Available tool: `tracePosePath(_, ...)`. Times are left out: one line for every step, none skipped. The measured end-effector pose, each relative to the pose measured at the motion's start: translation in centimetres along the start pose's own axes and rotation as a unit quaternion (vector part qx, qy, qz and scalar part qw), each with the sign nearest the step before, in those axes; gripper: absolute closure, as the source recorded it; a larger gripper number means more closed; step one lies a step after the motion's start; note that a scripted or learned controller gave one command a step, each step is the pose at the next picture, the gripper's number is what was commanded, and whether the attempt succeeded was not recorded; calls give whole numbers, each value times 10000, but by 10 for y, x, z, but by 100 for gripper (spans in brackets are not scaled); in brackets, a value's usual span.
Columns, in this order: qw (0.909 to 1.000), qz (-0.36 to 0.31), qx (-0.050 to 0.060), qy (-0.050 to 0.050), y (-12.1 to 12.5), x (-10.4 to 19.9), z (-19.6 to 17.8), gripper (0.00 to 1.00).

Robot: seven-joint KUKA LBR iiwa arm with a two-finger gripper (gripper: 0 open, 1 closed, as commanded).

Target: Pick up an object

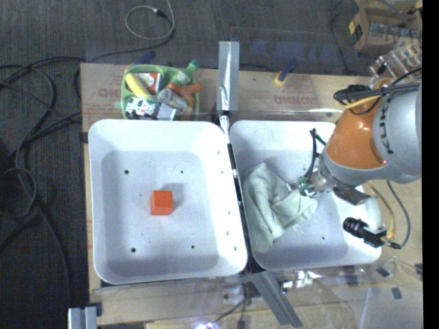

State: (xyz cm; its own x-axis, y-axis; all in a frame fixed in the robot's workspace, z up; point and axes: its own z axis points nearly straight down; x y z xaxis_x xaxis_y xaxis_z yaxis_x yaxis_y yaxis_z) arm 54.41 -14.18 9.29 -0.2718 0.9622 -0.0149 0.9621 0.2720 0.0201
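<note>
A pale green cloth (269,208) lies crumpled in the right bin (329,249), towards its left half. My gripper (304,187) is down at the cloth's right corner, below the orange band of the arm (357,142). The cloth's folds bunch up and converge at the fingertips, so the gripper is shut on that corner of the cloth. An orange cube (162,202) sits alone near the middle of the left bin (110,252), far from the gripper.
A green basket (159,91) of small toys stands behind the left bin. A metal post (228,74) rises between the bins at the back. Cables and a black connector (363,230) hang off the arm over the right bin's right side.
</note>
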Motion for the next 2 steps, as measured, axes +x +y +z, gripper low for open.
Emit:
tracePosePath(9994, -353, 1, -1, 11, 24, 0, 0)
tracePosePath(9983, 568, 135, 71, -13, 57, -88, 0)
